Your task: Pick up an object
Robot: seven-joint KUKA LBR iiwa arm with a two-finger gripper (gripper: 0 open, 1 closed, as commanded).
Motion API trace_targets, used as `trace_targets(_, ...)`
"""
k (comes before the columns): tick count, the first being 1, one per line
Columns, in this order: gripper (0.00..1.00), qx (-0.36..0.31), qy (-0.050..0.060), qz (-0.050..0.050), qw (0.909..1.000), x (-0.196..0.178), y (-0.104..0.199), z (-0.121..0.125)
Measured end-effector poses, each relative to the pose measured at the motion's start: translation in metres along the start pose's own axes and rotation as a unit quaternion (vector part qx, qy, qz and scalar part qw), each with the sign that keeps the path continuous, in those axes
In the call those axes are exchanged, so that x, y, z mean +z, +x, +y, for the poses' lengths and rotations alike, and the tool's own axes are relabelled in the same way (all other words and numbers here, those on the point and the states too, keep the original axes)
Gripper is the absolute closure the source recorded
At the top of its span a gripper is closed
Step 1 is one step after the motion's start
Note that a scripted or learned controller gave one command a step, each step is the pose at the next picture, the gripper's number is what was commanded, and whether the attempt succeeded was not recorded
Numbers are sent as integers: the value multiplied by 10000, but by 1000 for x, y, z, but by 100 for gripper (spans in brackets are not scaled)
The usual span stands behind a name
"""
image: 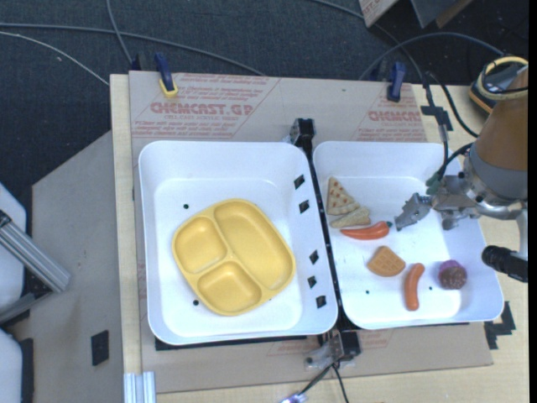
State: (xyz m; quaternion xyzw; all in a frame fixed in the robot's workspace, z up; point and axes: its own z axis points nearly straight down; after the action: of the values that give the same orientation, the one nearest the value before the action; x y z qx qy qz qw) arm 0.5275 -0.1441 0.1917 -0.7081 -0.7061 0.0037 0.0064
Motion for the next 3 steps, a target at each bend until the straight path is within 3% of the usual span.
trace_targets(1, 0, -16, -65, -12, 10000, -6, 0, 3)
trace_targets(3, 0, -16, -44, -5, 10000, 103, -1, 21)
